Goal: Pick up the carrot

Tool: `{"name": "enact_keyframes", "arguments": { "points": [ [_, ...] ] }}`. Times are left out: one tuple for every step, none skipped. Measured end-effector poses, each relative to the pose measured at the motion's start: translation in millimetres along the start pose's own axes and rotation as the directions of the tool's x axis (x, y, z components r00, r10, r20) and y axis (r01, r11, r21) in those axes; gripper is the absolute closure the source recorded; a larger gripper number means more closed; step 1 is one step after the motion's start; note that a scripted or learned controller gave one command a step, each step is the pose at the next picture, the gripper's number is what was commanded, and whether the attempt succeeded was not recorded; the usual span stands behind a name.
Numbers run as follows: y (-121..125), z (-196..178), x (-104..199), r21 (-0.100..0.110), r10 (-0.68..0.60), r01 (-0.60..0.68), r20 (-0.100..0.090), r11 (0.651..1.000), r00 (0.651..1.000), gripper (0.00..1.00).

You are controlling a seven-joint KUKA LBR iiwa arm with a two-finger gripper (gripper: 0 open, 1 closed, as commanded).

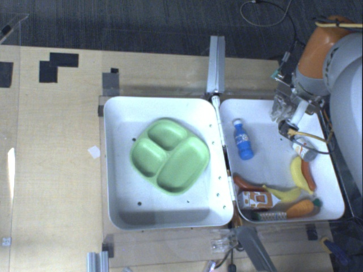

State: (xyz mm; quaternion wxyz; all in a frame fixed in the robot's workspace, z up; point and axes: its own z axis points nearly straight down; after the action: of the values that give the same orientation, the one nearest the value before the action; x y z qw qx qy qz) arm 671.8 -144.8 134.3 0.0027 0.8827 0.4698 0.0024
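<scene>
The carrot [300,208] is orange with a green stub at its right end. It lies in the near right corner of the right bin [264,120], against the front wall and just below a banana. My gripper [283,118] hangs over the bin's far right part, well away from the carrot and towards the back. Nothing shows in its grasp.
The right bin also holds a blue bottle [243,140], two bananas [296,171] [285,194], a reddish sausage-like piece [308,177], another one [245,182] and a brown packet [256,199], all crowded near the carrot. A green divided plate [170,154] lies in the left bin [119,208].
</scene>
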Motion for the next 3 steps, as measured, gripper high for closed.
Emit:
{"name": "enact_keyframes", "arguments": {
  "points": [
    [-10,-182,-43,0.001,0.204,-0.204,0.000,0.979,0.979,1.00],
    [-43,-182,12,0.004,0.480,-0.480,0.003,0.877,0.877,1.00],
    [-91,-142,30,0.005,0.619,-0.619,0.004,0.786,0.786,1.00]
  ]
}}
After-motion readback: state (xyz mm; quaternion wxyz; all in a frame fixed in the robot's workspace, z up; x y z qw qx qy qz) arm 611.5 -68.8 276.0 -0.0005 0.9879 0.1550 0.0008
